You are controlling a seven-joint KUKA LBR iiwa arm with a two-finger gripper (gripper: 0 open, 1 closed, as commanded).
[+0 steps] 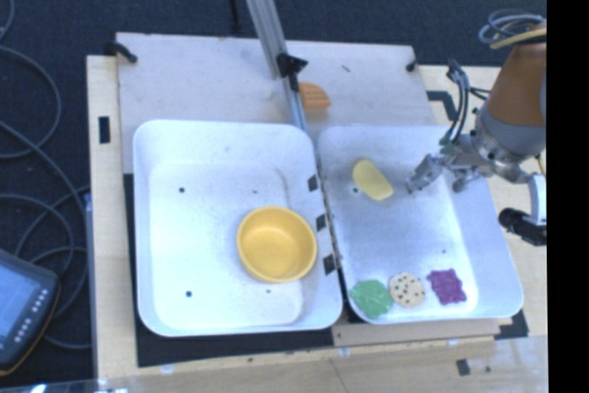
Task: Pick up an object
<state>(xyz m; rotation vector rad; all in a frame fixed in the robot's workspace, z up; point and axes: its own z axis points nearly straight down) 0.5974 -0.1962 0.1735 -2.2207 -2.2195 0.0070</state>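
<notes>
**Arm hovers at right bin, hand near yellow piece**

Bench [212, 78] of pale wood carries two shallow white bins side by side, with a dark mat showing under their near edges. The left bin [184, 161] holds a yellow bowl [276, 243], upright, sitting toward its right side near the wall shared with the other bin. The right bin [479, 271] holds four small things. A yellow rounded piece [373, 179] lies in its far left part. Along its near edge, three flat pieces sit in a row, close together: a green one [370, 296] in the near left corner, a round cookie-like one with dark spots [406, 289] just beside it, and a purple one [447, 285] to the right of that.

The grey arm [504, 143] with its orange band reaches in from the right, over the far right part of the right bin. Its hand [425, 172] points toward the yellow rounded piece and sits near it, apart from it, with nothing seen between the fingers; whether the fingers are spread or closed cannot be told from this view.

A metal rail [262, 9] slants down from the top to the far edge between the bins. An orange object [314, 97] lies on the bench just beside the rail's foot, outside both bins.
</notes>
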